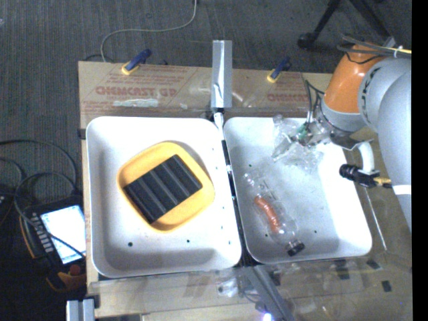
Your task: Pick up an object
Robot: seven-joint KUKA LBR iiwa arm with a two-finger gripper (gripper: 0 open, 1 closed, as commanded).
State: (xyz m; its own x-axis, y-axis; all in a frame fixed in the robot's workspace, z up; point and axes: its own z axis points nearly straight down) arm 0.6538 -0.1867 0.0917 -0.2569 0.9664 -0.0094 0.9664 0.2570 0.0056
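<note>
We see our gripper (309, 134) down in the far corner of the right bin (348, 236), pressed against a crumpled piece of clear plastic wrap (294, 146), and we cannot tell what its state is or whether it has anything, since the wrap and the wrist hide it. The wrap lies right at the gripper, apparently resting on the bin floor, so we judge the pick not yet done. A clear plastic bottle (271, 212) with an orange insert lies nearer the front, well below the gripper. Far to the gripper's left, in the other bin (107, 246), sits a yellow tray (167, 186) with a black ribbed insert. Closing securely and lifting remain.
</note>
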